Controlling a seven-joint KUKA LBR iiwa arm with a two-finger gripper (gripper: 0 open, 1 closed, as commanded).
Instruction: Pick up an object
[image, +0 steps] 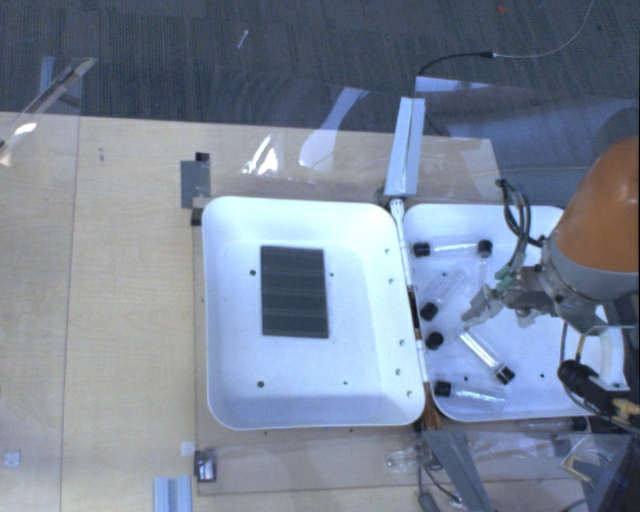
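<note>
1. Several clear vials with black caps lie in the right bin (540, 215): one vial (452, 246) near the far edge, a second vial (484, 354) nearer the front, and a third vial (468, 394) along the front edge.
2. Two loose black caps (430, 312) sit near the bin's left wall, apart from the vials.
3. The end effector (483, 303) hangs over the middle of the right bin, above the vials; whether its fingers are spread or closed cannot be told, and no vial is seen between them.
4. The arm (600, 225), grey with an orange band, enters from the right.
5. The left bin (230, 330) holds a dark ribbed rectangular pad (294, 291) at its centre.
6. Both bins rest side by side on the wooden bench (100, 300).
</note>
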